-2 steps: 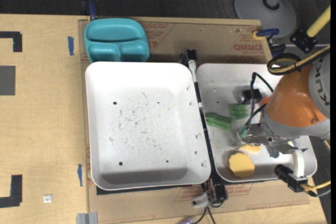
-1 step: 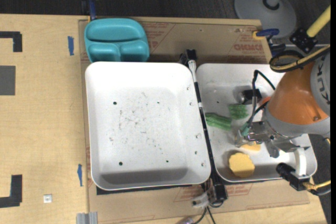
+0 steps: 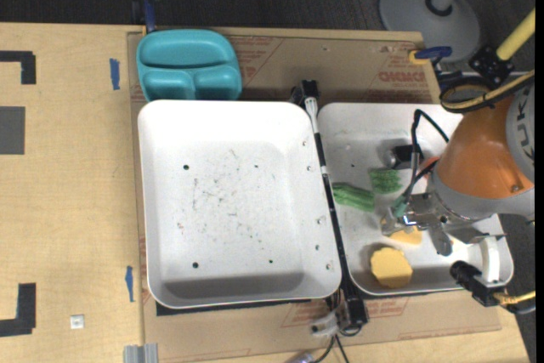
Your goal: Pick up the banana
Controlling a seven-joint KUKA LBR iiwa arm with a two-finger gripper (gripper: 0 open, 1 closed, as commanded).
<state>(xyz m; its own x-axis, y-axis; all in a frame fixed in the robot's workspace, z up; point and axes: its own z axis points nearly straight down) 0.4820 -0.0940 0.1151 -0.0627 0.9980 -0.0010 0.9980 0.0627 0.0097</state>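
Item: grey, orange-banded arm's gripper point(image 3: 414, 221) lowered into the right-hand shallow white bin point(image 3: 357, 127), poised over a small pale-yellow banana piece point(image 3: 410, 238) lying beside a yellow sponge-like block point(image 3: 391, 266) and green toys point(image 3: 364, 190); fingers' opening cannot be told.

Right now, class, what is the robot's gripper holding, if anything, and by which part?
It cannot be told. The gripper is low in the right bin, over a yellow piece that may be the banana, but the wrist hides any hold.
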